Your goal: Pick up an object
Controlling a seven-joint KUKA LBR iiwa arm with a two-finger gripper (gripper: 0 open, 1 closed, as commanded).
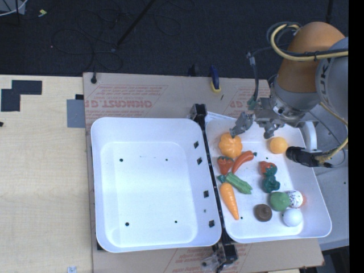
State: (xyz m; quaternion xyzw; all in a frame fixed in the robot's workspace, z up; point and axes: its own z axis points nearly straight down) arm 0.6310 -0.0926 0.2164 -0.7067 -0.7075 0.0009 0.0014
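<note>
Lying loose in the right bin [318, 220], the candidates for picking are all untouched as far as the view shows: an orange pumpkin-like piece [230, 145] sits near the bin's upper left, a small orange ball [278, 145] near its upper right, and between and below them are a red pepper [243, 160], a green pod [239, 183], a carrot [229, 199], a dark green piece with a red top [269, 177], a brown disc [263, 212], a green ball [279, 201] and a white ball [292, 217]. The gripper [257, 127] hovers over the bin's upper end with its fingers spread wide, one tip just above the pumpkin-like piece and the other just beside the orange ball, and nothing sits between them. By that reading the pick has not happened yet; no object is lifted or gripped. What is left is nearly the whole job: settling on one item, descending around it, closing and raising it clear. The pumpkin-like piece looks the nearest target, though which one the arm aims at cannot be told. The left bin [102, 181] lies alongside, its rim touching the right bin's along the middle.
</note>
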